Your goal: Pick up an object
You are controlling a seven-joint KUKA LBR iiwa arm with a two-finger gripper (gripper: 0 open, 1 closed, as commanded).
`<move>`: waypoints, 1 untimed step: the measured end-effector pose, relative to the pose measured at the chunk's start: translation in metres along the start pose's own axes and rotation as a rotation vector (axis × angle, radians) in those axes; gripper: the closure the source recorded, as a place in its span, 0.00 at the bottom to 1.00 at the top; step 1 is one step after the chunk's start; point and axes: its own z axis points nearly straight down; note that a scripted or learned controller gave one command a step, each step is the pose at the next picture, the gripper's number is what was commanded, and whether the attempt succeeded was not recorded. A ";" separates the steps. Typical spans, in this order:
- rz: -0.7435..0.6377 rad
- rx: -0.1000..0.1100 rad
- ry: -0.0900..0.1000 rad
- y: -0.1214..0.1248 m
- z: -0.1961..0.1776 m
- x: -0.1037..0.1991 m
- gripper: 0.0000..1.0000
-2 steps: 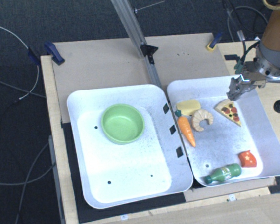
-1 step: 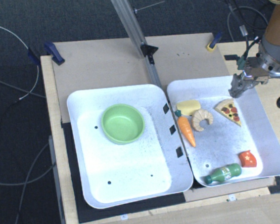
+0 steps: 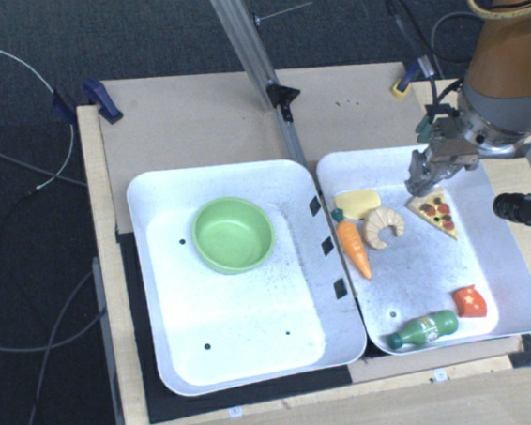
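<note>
**Camera view: right bin stock, gripper above the pizza slice**

Pizza slice (image 3: 435,213): flat toy wedge, tan crust, red topping with dark spots, lying in the upper right part of the right bin (image 3: 424,284). The gripper (image 3: 423,181) hangs just above and to the left of its crust end; whether the jaws stand wide or narrow cannot be told, and nothing is seen between them.

Croissant (image 3: 384,226): pale beige, curled crescent with ridged surface, just left of the pizza slice.

Cheese block (image 3: 358,203): smooth pale-yellow slab, above the croissant and close to it.

Carrot (image 3: 352,248): orange tapered cone with a small green top, lying near the bin's left wall, point toward the viewer.

Red piece (image 3: 470,301): small, glossy, blocky, in the lower right corner area; its kind cannot be told.

Green bottle (image 3: 423,330): glossy, on its side along the near wall, with a light label band.

Left bin (image 3: 241,341): white shallow plastic with rounded corners, faintly speckled, holding a round light-green bowl (image 3: 234,234) upright in its upper half.

Arm (image 3: 508,49): orange-brown rounded housing above grey metal wrist parts, at the right.

Bench (image 3: 190,120): pale wood-coloured board.
</note>
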 end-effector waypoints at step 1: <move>-0.001 0.002 0.000 0.001 0.011 0.045 1.00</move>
